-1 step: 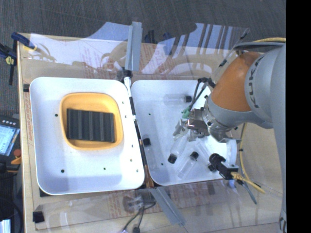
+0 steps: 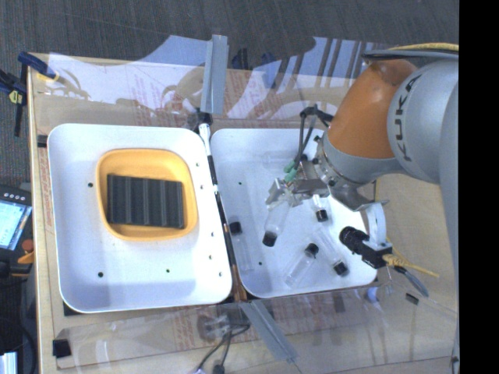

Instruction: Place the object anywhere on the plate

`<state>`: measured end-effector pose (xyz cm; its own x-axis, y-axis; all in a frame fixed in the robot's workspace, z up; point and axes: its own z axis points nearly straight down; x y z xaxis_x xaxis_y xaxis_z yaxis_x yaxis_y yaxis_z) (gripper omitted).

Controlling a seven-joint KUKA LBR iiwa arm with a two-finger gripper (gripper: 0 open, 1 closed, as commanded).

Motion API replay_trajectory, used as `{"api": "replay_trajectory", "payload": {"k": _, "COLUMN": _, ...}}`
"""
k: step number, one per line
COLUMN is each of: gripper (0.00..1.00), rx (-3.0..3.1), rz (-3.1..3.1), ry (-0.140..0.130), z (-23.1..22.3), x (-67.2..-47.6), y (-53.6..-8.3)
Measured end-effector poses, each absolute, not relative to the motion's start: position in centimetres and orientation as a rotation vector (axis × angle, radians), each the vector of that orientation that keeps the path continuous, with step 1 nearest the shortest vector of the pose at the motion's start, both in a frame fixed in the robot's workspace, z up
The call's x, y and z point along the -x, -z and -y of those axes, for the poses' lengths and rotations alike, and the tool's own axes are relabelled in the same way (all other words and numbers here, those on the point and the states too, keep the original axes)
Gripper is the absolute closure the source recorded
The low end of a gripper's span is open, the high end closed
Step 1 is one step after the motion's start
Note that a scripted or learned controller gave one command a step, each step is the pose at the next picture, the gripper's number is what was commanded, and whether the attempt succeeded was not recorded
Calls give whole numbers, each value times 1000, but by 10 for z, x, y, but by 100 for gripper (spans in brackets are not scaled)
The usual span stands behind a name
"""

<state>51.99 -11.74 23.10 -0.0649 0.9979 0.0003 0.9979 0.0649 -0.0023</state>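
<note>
Clear vial point(image 2: 273, 226) in right bin point(image 2: 249, 279), just beside pincer point(image 2: 279, 193), pincer's grip state unclear, yellow plate point(image 2: 148, 162) well apart

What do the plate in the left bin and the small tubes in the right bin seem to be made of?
Plate: likely matte yellow plastic, smooth rounded rim, with a dark ribbed insert. Tubes: apparently clear plastic or glass, since the white bin shows through, with black caps.

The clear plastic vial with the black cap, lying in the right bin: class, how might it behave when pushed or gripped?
The clear plastic vial with the black cap lies on its side and looks round, so it would probably roll. Its smooth wall may slip. It looks empty, so likely light.
</note>
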Motion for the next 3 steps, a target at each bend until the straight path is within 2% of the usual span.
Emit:
{"api": "replay_trajectory", "payload": {"k": 1, "gripper": 100, "rx": 1858, "rz": 2532, "ry": -1, "z": 87, "x": -548, "y": -263}}
{"api": "replay_trajectory", "payload": {"k": 2, "gripper": 100, "rx": 1496, "rz": 2756, "ry": -3, "z": 92, "x": -581, "y": -209}}
{"api": "replay_trajectory", "payload": {"k": 3, "gripper": 100, "rx": 1194, "rz": 2907, "ry": 0, "z": 62, "x": -570, "y": -266}}
